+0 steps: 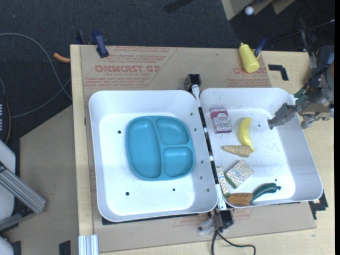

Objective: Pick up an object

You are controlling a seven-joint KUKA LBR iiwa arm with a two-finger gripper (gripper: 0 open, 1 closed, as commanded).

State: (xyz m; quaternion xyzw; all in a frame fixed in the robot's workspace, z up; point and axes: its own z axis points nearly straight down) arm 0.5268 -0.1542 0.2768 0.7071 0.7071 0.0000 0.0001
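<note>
Claw (276,122): sits at the right edge of the right bin (297,158), above its far-right part; whether it is apart or together cannot be told from this view, and nothing is seen in it.
Nearest candidate: the banana (245,132), lying to the left of the claw, well apart from it, long axis running far to near.
Banana handling: judged a light, stiff toy with a smooth, somewhat slippery skin; take hold across the narrow middle of the curve.
Carton (220,120): small boxed item left of the banana, near the bin's left wall; flat sides, judged easy to pinch across its width.
Cone (237,150): just near of the banana, lying flat; tapered, likely to slip.
Patterned packet (238,173): nearer still; flat and low, hard to get under.
Green pepper (264,190): at the near wall, beside a brown piece (240,198).
Left bin (106,147): holds a blue divided plate (143,153).
</note>
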